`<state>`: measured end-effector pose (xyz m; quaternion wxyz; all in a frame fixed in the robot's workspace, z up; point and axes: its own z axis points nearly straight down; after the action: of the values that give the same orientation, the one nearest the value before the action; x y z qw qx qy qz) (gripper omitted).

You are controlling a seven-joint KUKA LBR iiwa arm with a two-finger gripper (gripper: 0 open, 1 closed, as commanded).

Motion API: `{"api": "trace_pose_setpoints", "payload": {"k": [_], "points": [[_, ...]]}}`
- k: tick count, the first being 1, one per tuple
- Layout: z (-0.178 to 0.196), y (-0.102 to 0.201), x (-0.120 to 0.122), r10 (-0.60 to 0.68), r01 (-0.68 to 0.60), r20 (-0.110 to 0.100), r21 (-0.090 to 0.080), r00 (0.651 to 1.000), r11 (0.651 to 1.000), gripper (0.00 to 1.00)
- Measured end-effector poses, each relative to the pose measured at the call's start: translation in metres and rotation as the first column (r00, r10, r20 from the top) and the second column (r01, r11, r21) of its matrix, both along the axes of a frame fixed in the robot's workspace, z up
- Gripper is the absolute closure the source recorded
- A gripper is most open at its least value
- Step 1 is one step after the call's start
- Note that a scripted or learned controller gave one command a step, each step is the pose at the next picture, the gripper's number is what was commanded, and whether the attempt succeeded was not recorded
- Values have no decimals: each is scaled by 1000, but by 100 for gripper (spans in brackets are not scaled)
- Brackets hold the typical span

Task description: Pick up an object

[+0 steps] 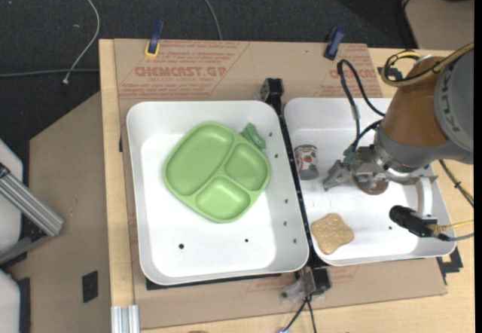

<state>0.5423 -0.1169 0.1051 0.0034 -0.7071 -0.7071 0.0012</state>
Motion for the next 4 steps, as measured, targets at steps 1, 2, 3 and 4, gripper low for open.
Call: {"api": "trace_pose_setpoints", "payload": {"k": [1,2,3,4], "points": [[-21,1,0,0,0,2,0,1000,1000,0],[-9,1,1,0,0,6,-1,1000,1000,100],[41,3,12,1,-1,11,-4,1000,1000,100],[93,6,23,2,-2,13,-4,1000,1000,100]]}}
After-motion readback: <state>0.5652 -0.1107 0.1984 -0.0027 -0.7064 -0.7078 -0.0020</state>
